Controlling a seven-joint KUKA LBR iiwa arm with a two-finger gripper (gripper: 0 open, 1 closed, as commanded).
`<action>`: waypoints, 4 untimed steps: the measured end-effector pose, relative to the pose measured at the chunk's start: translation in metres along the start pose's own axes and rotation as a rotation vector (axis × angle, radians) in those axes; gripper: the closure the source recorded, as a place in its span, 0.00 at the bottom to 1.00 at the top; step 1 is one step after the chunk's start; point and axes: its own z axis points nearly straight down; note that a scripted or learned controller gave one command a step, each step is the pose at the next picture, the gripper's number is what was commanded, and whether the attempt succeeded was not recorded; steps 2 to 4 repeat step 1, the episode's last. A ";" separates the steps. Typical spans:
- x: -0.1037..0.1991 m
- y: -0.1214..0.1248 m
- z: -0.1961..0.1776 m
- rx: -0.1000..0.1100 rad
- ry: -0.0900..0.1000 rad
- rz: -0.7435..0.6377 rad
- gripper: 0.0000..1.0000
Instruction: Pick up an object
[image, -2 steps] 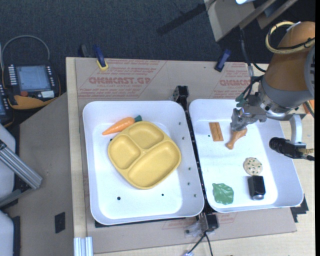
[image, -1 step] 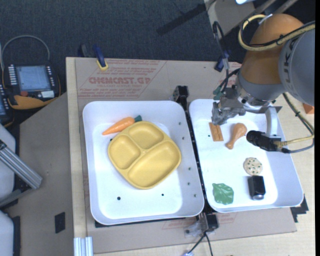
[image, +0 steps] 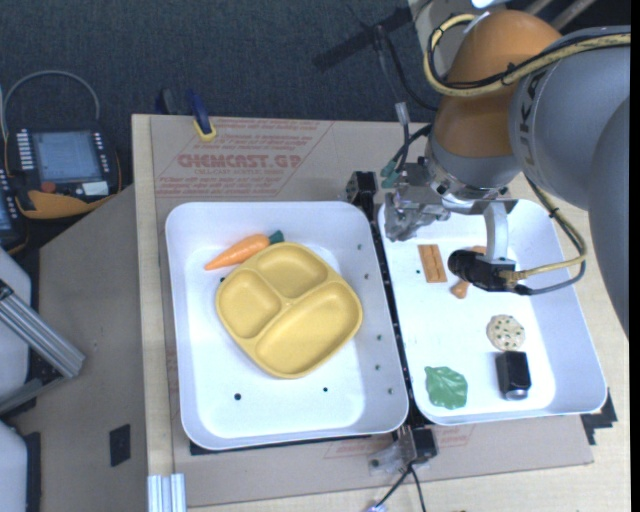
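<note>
One carrot (image: 237, 251), one yellow plate (image: 289, 309), two white bins (image: 190, 330).

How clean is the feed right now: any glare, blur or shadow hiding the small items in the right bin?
Camera view: light is even, with mild washout on the white bins and soft shadows only. The cookie, green leaf and black block read sharp. The arm looms large and slightly soft at top right, covering that bin's upper edge; the gripper sits in clutter, its fingers hard to read.
</note>
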 end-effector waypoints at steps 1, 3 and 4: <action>0.048 0.013 0.006 0.000 -0.001 0.000 1.00; 0.048 0.013 0.006 0.000 -0.001 0.000 1.00; 0.048 0.013 0.006 0.000 -0.001 0.000 1.00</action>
